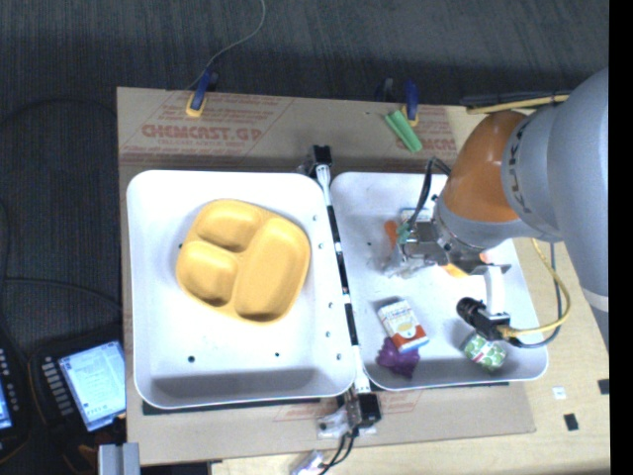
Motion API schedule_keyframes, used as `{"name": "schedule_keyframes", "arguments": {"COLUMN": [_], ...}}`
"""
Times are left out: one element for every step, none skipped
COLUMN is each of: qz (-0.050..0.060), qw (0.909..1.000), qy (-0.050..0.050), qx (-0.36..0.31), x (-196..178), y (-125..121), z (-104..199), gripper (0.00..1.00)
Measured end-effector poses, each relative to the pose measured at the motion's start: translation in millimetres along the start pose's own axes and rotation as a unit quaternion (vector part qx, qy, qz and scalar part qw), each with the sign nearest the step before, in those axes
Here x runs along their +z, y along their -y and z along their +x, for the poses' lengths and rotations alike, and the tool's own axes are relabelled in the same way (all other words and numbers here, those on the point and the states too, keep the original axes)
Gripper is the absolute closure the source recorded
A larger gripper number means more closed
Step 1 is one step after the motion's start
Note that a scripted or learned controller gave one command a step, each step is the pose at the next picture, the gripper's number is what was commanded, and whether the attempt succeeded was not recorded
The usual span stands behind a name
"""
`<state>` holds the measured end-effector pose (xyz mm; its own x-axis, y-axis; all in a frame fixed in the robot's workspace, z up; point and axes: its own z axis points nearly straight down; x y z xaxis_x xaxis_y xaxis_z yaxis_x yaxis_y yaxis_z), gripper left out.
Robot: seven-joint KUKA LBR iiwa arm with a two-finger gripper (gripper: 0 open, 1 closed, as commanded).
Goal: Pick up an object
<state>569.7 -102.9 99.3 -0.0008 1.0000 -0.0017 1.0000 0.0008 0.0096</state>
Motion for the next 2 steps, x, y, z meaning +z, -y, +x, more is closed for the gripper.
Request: {"name": "schedule_keyframes", "arguments": {"qz": [0.0,-0.003], "qw": [1.0,1.0], "qy": [0.0,0.001], "qx": [0.0,0.001], "x": [0,9], "y": [0,65], "z": [0,4], "gripper": [0.0,0.0]}}
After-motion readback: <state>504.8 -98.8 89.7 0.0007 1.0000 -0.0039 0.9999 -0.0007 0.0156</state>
